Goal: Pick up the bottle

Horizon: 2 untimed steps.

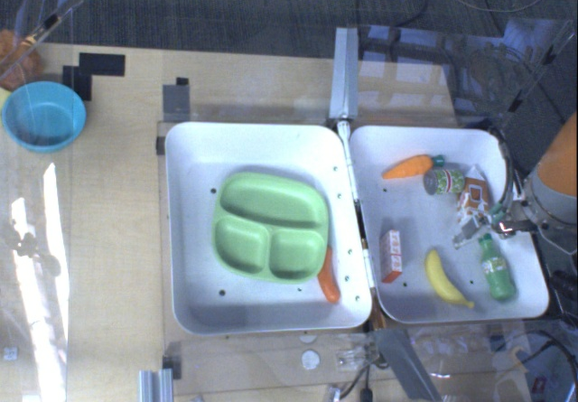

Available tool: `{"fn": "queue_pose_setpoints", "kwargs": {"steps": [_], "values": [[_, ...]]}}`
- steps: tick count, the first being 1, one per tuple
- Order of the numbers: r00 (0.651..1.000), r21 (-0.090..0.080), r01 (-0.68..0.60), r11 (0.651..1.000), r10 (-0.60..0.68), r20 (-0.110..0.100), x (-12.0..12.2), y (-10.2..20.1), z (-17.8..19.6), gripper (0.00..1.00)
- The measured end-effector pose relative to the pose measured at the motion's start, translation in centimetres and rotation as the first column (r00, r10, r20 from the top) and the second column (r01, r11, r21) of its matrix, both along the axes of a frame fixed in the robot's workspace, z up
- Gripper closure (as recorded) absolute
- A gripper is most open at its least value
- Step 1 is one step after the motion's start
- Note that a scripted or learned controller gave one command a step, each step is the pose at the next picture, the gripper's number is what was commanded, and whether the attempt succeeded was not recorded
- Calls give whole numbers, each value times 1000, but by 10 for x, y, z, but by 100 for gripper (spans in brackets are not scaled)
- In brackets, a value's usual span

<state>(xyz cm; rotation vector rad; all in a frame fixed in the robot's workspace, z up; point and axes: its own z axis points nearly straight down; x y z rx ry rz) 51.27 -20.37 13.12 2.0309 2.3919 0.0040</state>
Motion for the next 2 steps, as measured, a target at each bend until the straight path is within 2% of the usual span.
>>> {"fn": "queue_pose_setpoints", "kwargs": {"steps": [1, 2], "values": [[1000, -1, -2, 1000, 2, 7, 3, 0, 12, 100], [971, 3, 239, 971, -239, 6, 49, 73, -42, 100]]}}
